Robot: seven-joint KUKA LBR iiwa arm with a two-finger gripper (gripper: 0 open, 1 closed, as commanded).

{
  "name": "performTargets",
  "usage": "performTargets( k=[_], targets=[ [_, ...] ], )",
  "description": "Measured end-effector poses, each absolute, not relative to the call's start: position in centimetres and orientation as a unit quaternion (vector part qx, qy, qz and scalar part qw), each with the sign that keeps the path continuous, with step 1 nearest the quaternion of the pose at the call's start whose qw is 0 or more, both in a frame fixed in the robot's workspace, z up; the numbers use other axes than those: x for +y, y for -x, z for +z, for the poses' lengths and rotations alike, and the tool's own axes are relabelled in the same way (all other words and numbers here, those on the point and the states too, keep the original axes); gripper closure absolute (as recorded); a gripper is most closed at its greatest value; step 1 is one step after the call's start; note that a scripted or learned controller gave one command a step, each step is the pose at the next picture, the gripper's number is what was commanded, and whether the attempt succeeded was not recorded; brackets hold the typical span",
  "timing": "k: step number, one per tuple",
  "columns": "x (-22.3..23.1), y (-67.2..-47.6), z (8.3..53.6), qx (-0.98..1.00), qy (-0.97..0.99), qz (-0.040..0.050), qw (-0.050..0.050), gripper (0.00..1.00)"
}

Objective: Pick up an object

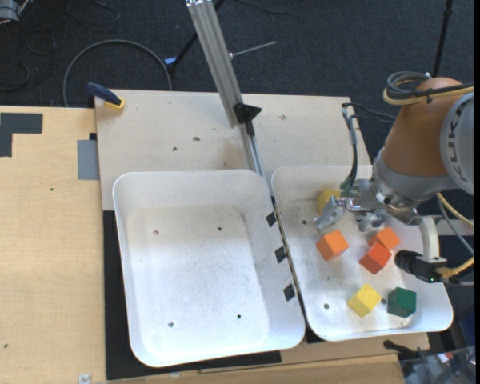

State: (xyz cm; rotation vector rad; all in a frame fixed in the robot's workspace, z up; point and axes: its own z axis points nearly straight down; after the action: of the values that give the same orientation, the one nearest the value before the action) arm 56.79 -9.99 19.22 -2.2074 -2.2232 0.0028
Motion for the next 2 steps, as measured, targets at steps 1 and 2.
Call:
performTargets(
  k=[1, 2],
  targets=[
    [-5.3, -62.1, 19.0, -0.709, 0.705, -0.0001, 0.000, 0.00],
    [-14.2, -65.7, 26.1, -0.706, 0.709, -0.0004, -0.004, 0.00]
  ],
)
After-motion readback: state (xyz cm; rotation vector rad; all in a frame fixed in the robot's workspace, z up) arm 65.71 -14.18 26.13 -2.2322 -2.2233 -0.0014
